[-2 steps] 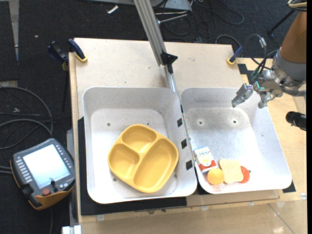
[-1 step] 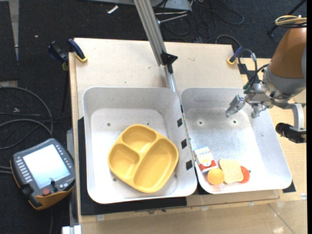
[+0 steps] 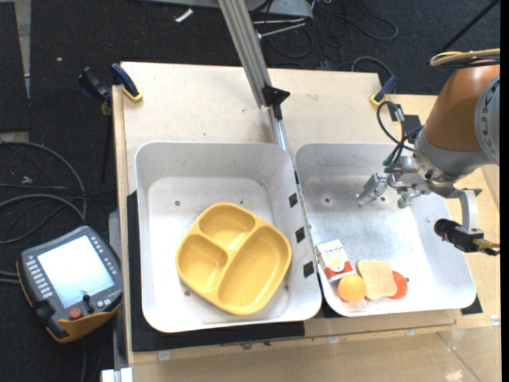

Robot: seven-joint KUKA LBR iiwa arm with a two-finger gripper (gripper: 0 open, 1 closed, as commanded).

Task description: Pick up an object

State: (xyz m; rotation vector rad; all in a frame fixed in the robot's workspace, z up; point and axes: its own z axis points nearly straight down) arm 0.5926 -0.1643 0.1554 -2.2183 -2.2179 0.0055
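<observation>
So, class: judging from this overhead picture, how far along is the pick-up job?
Nothing looks picked yet. The end effector hangs open over the right bin, with nothing between its fingers. The orange ball, toast and small carton lie at the bin's near edge; choosing, grasping and lifting one remain.

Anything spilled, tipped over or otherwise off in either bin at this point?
Nothing stands out. The yellow divided plate lies flat in the left bin. A small carton, orange ball and toast-like piece cluster at the right bin's near edge. The gripper hovers open above bare floor.
</observation>
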